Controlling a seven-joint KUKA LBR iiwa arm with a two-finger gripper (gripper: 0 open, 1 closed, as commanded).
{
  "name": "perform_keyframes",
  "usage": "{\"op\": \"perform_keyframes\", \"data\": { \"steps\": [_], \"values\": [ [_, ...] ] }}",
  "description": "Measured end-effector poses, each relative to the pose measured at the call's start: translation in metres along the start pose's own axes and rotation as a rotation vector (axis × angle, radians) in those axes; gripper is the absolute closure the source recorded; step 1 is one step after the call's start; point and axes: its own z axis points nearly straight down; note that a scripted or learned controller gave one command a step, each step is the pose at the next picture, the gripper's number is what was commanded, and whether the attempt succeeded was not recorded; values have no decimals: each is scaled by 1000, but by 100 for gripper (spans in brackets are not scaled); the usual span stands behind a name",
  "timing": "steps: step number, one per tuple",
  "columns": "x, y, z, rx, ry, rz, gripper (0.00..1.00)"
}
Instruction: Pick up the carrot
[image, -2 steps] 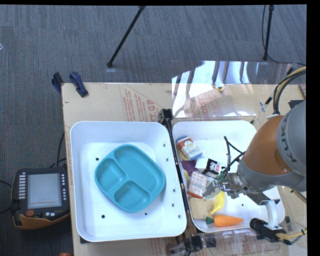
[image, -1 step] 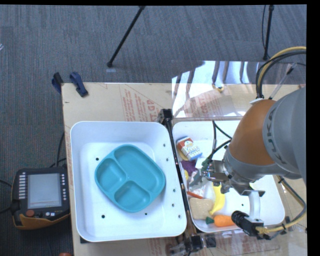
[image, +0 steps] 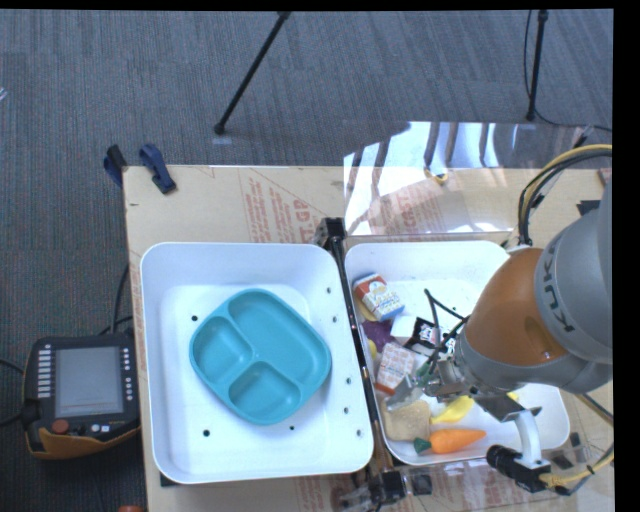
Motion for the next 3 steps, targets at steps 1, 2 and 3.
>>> {"op": "perform_keyframes", "data": {
  "steps": [1, 2, 3],
  "values": [
    [1, 1, -10, -1, 3, -1, 100],
    [1, 1, -10, 0, 4, -1, 0],
    [-5, 1, 0, -3, 0, -240, 0]
  ]
}}
